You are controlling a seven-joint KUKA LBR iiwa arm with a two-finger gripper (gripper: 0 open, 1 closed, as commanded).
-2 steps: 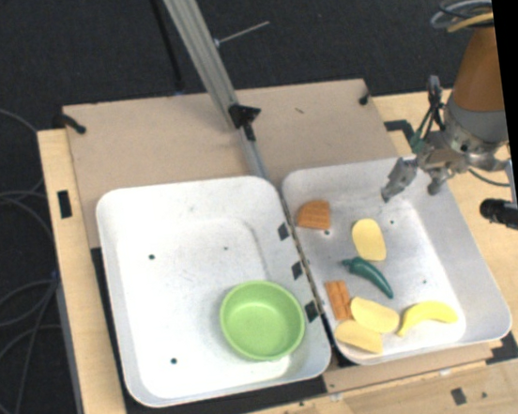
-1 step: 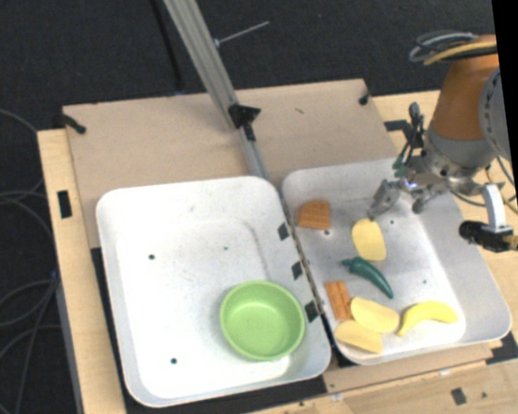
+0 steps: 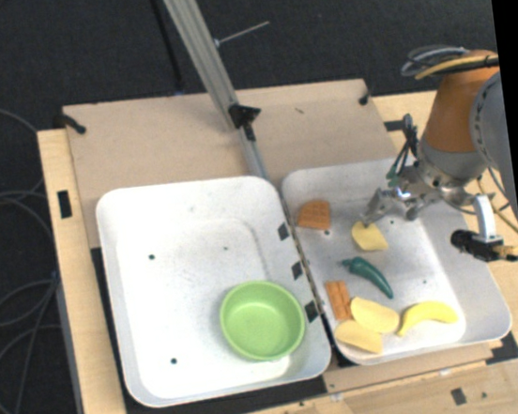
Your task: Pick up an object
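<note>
Though not yet lifted, lay loose on the floor of the right bin [image 3: 464, 326], just below the pincer [image 3: 387, 205] and a shade to the view's left of it: judged the pale yellow wedge [image 3: 369, 237] the likeliest pick. Sat close under the pincer's tip, perhaps touching; could not tell which. Could not tell either whether open or closed, and saw nothing gripped. So reckoned the task barely begun: stood near the wedge, but had grasped nothing and raised nothing. Left to do: closing on the wedge and lifting it clear.

Farther out, to the pincer's left in the view, noted an orange-brown piece [image 3: 314, 215]. Below the wedge, a dark green pepper [image 3: 369, 274]. Lower again, an orange stick [image 3: 338, 299], yellow chunks [image 3: 369, 324] and a banana [image 3: 429, 314]. Well off to the left, in the left bin [image 3: 147, 216], saw a green bowl [image 3: 262, 319]. Beneath both bins, the table [image 3: 165, 138].
</note>
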